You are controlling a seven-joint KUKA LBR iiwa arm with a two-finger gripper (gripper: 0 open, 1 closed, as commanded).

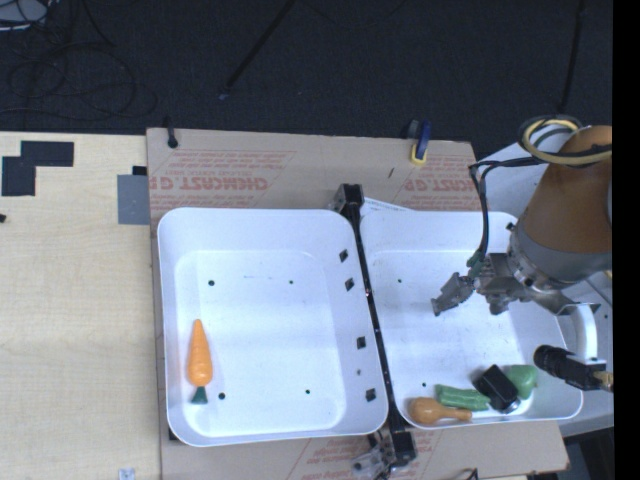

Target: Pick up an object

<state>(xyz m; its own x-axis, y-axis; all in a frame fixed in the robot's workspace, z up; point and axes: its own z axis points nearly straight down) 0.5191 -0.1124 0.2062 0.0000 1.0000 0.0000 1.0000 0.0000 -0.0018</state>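
Note:
My gripper (pixel 472 301) hangs over the middle of the right bin (pixel 400 258), its fingers spread apart with nothing between them. Along that bin's front edge lie a green object (pixel 460 398), a black block (pixel 497 387) partly on top of a rounded green piece (pixel 522 377), and an orange-yellow object (pixel 436 410). They sit below and slightly right of the gripper, apart from it. In the left bin (pixel 250 228) an orange carrot toy (pixel 199 353) rests near the front left corner.
A black divider (pixel 362 308) runs between the two bins. Both bins stand on a cardboard sheet (pixel 300 168) with a blue and yellow clamp (pixel 419 141) at its back edge. The arm's grey and orange body (pixel 570 208) looms over the right bin's right side.

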